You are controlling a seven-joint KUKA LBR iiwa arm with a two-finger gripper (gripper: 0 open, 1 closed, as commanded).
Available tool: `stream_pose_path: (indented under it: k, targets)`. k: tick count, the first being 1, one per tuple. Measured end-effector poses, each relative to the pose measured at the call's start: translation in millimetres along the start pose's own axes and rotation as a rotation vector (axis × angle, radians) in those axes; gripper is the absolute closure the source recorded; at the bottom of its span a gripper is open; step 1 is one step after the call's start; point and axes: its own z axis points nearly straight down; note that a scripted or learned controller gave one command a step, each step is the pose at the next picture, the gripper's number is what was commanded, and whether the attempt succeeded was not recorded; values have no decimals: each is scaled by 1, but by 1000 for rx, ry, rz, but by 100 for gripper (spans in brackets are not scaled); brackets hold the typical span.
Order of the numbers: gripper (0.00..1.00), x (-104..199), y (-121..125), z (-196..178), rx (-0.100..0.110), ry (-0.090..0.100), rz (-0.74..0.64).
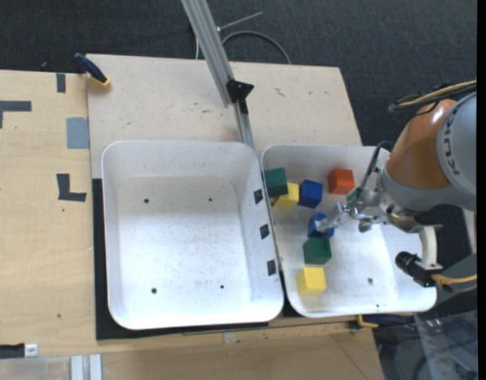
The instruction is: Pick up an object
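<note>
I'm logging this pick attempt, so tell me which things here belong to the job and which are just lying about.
Part of the job:
gripper, over the right bin
small blue block at its tip
green block
yellow block
blue block
orange block

Lying about:
left bin
blue and yellow clamp
metal rail

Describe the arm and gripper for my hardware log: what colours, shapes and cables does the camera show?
The arm is rounded and grey, with a broad orange band above the wrist. A thin dark cable runs beside it towards the small silvery metal gripper. More cables, yellow and black, loop above the arm, and a black fitting with a white bracket sits below it.
</note>
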Motion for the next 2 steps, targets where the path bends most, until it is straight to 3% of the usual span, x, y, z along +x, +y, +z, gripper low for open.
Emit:
stream_pose_path:
  k: [1, 2]
  targets:
    - [0, 0, 4, 5, -11, -1, -3]
    - [100, -1, 6, -6, -18, -3, -2]
